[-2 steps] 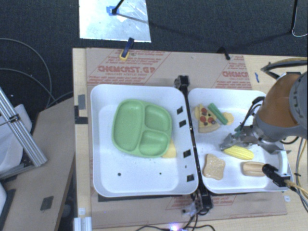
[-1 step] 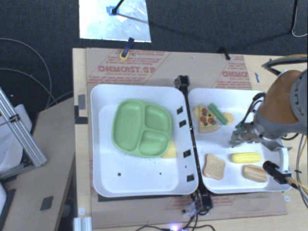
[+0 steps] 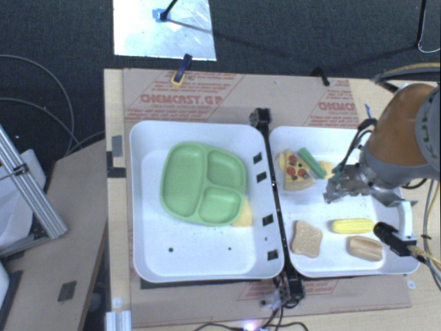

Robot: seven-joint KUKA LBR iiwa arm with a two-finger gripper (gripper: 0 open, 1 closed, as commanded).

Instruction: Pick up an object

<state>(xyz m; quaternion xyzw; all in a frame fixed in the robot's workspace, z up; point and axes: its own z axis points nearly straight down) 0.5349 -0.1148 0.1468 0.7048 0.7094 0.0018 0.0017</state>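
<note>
The right bin holds a toy pizza slice, a green stick beside it, a slice of toast, a yellow corn cob and a tan bread roll. My gripper hangs over the middle of this bin, just right of the pizza slice and above the corn cob. Nothing shows between its fingers. The arm's orange band covers the bin's far right part.
The left bin holds a green divided tray with a yellow piece poking out under its right edge. A black clamp strip runs between the bins. Cables lie on the floor at left.
</note>
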